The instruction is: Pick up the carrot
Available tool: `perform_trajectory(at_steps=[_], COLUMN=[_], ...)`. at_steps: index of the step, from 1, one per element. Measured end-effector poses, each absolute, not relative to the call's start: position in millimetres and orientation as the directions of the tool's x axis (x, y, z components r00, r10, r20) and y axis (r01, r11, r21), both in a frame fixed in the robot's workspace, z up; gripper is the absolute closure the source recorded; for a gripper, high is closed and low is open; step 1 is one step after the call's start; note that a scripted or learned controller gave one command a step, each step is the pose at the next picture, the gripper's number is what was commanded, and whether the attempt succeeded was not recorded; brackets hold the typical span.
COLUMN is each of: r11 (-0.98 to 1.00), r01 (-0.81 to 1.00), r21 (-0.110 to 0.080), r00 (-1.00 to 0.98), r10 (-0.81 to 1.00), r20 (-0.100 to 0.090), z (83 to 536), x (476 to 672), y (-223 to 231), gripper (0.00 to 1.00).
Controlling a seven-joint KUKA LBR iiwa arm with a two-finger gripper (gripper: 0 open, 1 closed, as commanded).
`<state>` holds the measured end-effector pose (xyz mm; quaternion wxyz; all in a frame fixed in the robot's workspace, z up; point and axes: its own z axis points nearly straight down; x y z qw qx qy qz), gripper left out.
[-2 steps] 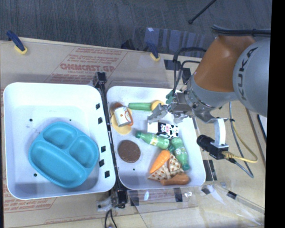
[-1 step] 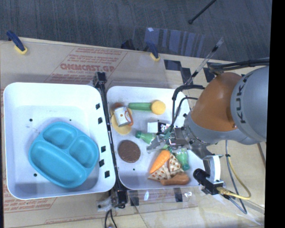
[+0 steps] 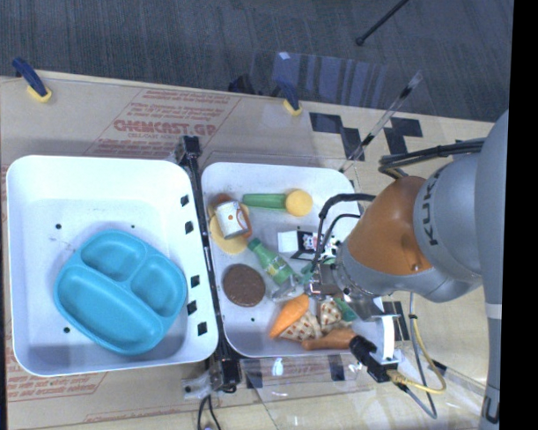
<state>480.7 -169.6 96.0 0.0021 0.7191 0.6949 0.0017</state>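
The carrot [image 3: 289, 314] is a short orange cone lying near the front of the right bin [image 3: 253, 176], its tip pointing front-left. My gripper [image 3: 322, 289] hangs just behind and to the right of it, low over the bin's clutter, under the grey wrist with the orange band [image 3: 384, 240]. The carrot lies on the bin floor, and I see nothing lifted. Its right end touches a pizza slice [image 3: 315, 324].
Around the carrot lie a brown round patty [image 3: 244, 285], a green bottle [image 3: 269, 261], a sausage [image 3: 329, 341], a small can [image 3: 231, 219], a green stick [image 3: 264, 201] and a yellow ball [image 3: 298, 202]. A blue divided plate [image 3: 121, 290] rests in the left bin [image 3: 21, 245].
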Motion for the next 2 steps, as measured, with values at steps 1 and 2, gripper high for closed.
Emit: perform_trajectory(at_steps=[1,2], r11=[-0.021,0.046], r01=[1.0,0.999], r21=[-0.004,0.004], r00=[0.021,-0.046], r10=[1.0,0.999], r20=[0.001,-0.003], z=[103.3,217.4], x=[479.8,539.1], y=[-168.9,-158.8], gripper=[1.0,1.0])
